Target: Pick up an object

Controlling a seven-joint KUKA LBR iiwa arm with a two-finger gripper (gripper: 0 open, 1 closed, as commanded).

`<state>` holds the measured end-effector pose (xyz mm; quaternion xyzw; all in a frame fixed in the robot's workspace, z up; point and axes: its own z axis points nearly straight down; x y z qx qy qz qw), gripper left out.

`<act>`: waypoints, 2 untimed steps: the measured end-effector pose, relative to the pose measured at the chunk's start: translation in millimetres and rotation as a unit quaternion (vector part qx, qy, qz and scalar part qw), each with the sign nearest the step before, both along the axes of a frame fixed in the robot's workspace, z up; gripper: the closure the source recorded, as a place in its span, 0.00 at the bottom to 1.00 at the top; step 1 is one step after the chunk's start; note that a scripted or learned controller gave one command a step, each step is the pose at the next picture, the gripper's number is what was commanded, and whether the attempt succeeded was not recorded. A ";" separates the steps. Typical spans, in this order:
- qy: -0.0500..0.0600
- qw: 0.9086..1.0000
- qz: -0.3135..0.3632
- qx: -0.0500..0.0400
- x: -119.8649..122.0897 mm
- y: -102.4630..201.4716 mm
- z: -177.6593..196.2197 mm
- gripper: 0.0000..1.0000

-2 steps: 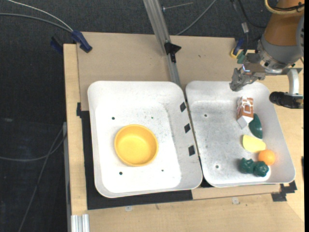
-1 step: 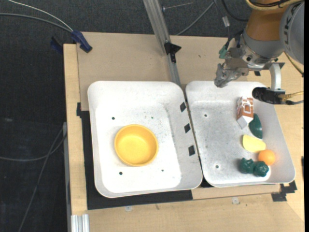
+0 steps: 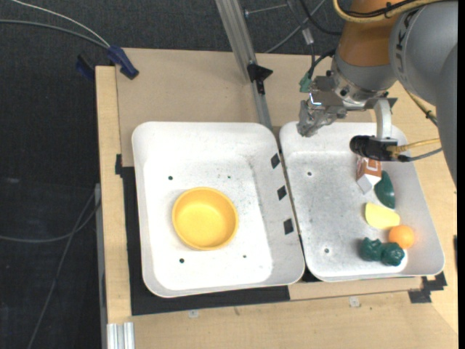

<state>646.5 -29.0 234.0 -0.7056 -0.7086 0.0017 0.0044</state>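
Camera view, pincer [image 3: 314, 122] above right bin [image 3: 327, 217], yellow bowl [image 3: 205, 217] left

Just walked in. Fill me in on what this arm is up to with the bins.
The KUKA arm reaches in from the right, its gripper over the far edge of the right bin, with nothing seen between its fingers. Its pickings lie along that bin's right side: a small brown carton, a dark green piece, a yellow piece, an orange ball and a green toy. The left bin holds a yellow bowl.
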 end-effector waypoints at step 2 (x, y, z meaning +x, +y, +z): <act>-0.004 1.000 0.001 0.000 0.9 118.5 2.5 1.00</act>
